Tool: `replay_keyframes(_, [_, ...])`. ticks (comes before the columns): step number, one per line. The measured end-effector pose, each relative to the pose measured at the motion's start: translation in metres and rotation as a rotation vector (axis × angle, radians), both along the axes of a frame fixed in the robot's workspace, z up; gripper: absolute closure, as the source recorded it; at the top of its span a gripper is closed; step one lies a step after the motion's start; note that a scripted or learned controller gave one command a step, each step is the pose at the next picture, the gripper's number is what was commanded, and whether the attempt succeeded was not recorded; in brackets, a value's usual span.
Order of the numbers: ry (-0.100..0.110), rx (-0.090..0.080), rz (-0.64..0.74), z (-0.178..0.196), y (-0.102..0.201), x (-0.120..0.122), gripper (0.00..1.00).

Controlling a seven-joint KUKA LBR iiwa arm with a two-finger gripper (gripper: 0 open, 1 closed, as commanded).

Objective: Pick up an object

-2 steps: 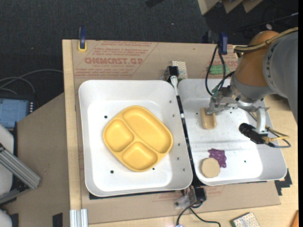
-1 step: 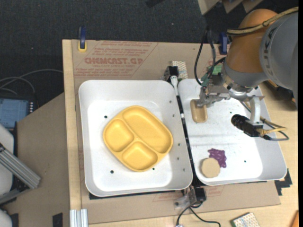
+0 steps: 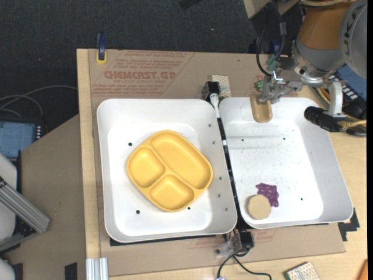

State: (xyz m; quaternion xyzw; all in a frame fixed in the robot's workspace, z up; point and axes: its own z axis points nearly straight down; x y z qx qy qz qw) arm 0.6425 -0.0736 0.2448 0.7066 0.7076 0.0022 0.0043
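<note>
1. The grey arm with the orange band (image 3: 332,16) reaches in from the right, and its hand (image 3: 269,92) is at the far edge of the right white bin (image 3: 326,156).
2. Just under the hand there is a tan, flat, upright piece (image 3: 261,109), rounded at the bottom. It seems to hang between the fingers, so I judge that the hand is closed on it; the fingers themselves are small and hard to read.
3. The piece is above the far part of the right bin, near the middle wall between the two bins.
4. In the near part of the same bin lie a round tan disc (image 3: 259,207) and a small purple lumpy object (image 3: 268,192); they touch each other.
5. The left white bin (image 3: 116,156) holds a yellow plastic plate with three compartments (image 3: 169,170).
6. My judgement: the step now is the lift after the grasp. The next move asks for a steady rise without loosening the grip, because the piece is thin and may slip.
</note>
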Motion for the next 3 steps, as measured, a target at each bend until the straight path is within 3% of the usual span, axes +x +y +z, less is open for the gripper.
replay_keyframes(1, [0.004, 0.002, 0.0, 0.018, 0.011, 0.012, 1.0])
replay_keyframes(3, [0.006, 0.001, -0.001, 0.006, 0.01, 0.024, 1.0])
